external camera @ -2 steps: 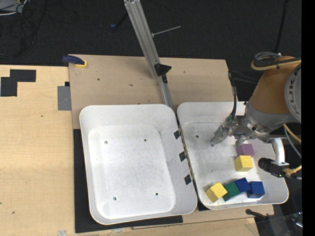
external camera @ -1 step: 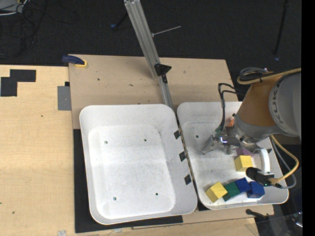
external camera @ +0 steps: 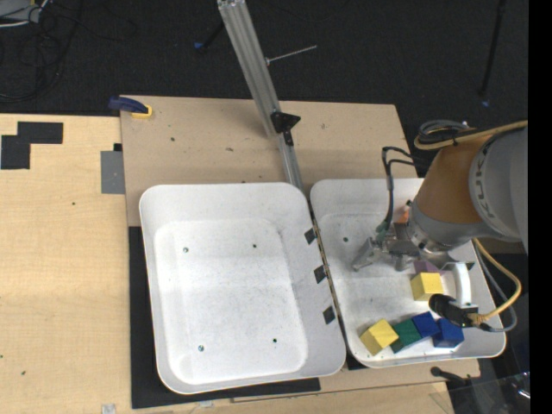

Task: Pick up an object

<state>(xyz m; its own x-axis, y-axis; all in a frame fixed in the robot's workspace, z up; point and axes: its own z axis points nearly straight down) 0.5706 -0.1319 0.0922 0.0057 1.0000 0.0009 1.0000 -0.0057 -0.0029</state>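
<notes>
Blocks (external camera: 412, 329) crowding right bin's (external camera: 341, 205) near rim, pincer (external camera: 379, 253) just behind.

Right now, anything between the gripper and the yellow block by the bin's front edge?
Nothing: in the camera view, bare bin floor separates the gripper from that yellow block.

From my seat I can't make out the gripper (external camera: 379, 253) fingers: they are small and grey against the right bin's (external camera: 345, 205) white floor, and the wrist covers their base. The arm (external camera: 470, 192) hides the bin's right rim and back right corner. A black piece overlaps the blue block (external camera: 435, 329) by the front right corner. The arm itself runs off the picture's right edge.
</notes>
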